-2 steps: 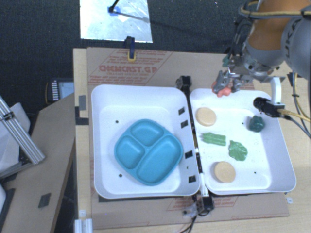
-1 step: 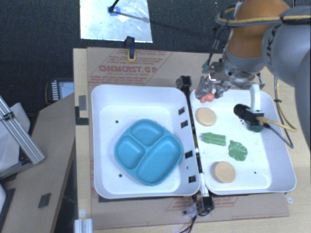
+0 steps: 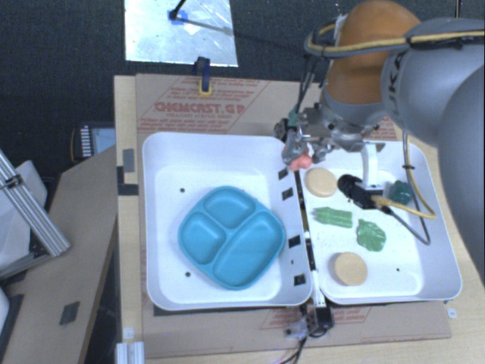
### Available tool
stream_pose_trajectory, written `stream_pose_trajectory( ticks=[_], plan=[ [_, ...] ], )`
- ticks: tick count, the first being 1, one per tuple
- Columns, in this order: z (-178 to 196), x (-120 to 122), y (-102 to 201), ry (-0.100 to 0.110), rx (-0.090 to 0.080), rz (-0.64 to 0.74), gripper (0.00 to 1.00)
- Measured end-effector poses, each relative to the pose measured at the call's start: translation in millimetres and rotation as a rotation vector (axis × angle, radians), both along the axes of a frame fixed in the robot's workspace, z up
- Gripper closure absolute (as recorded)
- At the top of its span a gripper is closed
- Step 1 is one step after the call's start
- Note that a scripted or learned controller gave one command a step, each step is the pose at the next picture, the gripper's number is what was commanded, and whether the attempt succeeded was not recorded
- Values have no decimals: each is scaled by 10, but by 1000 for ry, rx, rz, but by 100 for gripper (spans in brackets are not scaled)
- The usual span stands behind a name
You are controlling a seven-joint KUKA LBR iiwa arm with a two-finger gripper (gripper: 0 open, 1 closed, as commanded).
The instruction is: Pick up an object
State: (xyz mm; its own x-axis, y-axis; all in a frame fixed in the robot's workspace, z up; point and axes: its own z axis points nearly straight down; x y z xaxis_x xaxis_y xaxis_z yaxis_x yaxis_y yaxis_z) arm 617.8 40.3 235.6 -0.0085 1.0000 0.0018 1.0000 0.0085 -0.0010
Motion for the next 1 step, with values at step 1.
stream_pose_trajectory(
  ticks=[1],
  plan=[
    [32, 6, 534, -3, 1, 1, 100]
  ],
)
